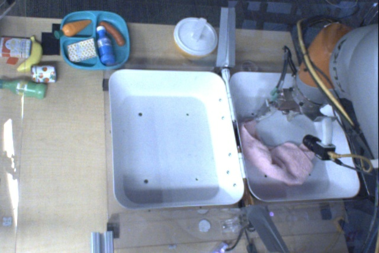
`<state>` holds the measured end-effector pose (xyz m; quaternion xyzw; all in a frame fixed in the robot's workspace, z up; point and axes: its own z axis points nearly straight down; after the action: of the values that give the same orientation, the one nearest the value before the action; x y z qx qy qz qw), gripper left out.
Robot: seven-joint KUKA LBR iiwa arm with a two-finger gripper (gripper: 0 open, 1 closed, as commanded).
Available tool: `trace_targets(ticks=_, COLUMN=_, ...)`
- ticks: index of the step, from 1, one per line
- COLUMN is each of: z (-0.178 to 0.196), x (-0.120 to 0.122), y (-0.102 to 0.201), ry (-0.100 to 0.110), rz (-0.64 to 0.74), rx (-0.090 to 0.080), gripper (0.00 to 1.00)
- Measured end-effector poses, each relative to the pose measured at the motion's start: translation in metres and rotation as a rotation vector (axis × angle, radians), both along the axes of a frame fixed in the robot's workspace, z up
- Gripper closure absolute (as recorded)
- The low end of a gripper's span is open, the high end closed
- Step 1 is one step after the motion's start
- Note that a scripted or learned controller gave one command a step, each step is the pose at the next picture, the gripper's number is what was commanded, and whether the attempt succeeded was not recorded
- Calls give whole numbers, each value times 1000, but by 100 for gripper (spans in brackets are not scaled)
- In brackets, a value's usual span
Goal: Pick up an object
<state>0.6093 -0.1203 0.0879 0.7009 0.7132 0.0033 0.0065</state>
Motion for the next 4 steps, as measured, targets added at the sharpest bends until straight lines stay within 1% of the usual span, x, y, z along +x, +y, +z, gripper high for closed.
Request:
trace_targets(ticks=1, z=16, x=-16, y=-73, ry=13, rz=128, rx=3, gripper=0)
trace_targets(ticks=2, z=1, x=-90, y=-86, ry=0, rz=68, rx=0, gripper=0)
trace_targets(ticks=3, z=1, x=-114, y=-86, ry=-5, rz=200, rx=-4, gripper=0)
trace_targets(ticks=4, z=1, x=-57, y=-10, ry=0, rz=423, rx=-6, gripper=0)
